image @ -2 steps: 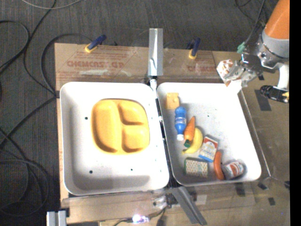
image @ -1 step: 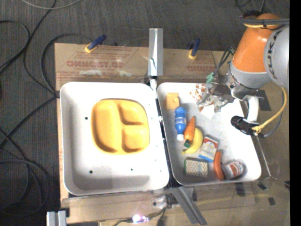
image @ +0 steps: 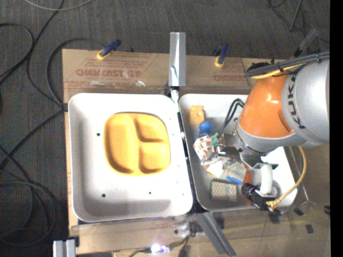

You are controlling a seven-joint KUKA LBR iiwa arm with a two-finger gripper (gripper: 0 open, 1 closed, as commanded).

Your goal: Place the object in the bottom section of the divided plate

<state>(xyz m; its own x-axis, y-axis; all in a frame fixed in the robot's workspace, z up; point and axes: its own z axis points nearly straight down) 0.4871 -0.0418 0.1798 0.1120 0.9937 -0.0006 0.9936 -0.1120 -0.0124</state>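
Camera view from above has me reaching in from the right, my grey arm and its orange band hanging over the right white bin. My claw sits low under the wrist, down among the clutter there, and my own bulk hides it; I cannot tell how it stands or whether anything is caught in it.

In the left white bin lies the yellow divided plate, roughly centred, with one long section along its left side and two smaller ones on its right. All three look bare.

The objects are all in the right bin. A small yellow block rests near the top left corner, with a blue rounded piece just below it. Below that, a crumpled red-and-white printed wrapper, perhaps a snack packet, lies just beside my claw. A pale packet with a blue edge lies under my wrist, and a greyish mesh-textured block sits near the bin's lower wall. A yellow cable loops from my wrist past the bin's right side.
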